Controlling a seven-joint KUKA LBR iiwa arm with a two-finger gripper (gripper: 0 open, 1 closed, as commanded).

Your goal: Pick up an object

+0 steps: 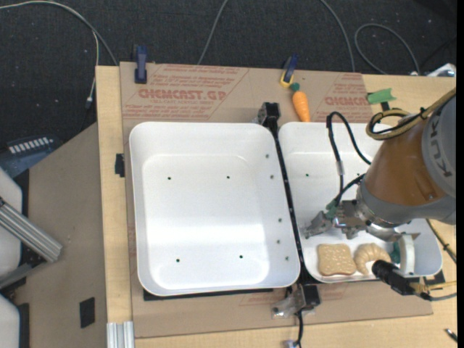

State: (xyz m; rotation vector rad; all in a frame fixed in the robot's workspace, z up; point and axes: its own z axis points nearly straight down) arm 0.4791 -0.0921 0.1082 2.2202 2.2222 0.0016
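Pincer point(317, 225) low in right bin point(312, 151), tips apart, gripping nothing; arm point(406, 172) bent over toast point(336, 259).

Arm point(409, 169) cut off at right edge, covering much of right bin point(308, 158), croissant point(370, 253) partly hidden.

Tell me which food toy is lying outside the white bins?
The orange carrot. It lies on the brown board behind the right bin. The toast slice and the pale croissant both sit inside that bin.

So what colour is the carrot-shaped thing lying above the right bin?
Orange with a green tip, seen in the camera view.
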